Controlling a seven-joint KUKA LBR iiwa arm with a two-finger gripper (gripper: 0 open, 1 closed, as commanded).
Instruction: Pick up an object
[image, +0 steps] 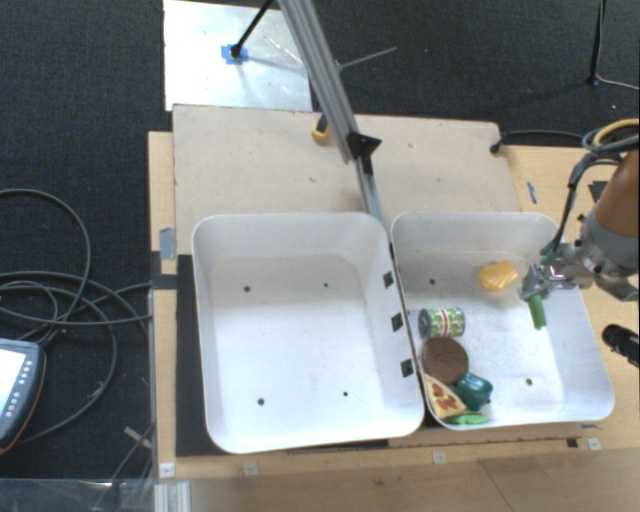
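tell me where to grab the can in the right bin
Judging by its pose, grip the can across its round sides, coming straight down. It lies on its side, apart from the brown disc below it, with free floor above.

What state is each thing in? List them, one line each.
gripper: over the right bin, beside the yellow object, holding nothing visible.
yellow object: lying loose in the right bin.
can: on its side.
brown disc: lying flat.
pizza slice toy: flat, against the bin's near-left corner.
green object: resting beside the disc.
left bin: sitting flat.
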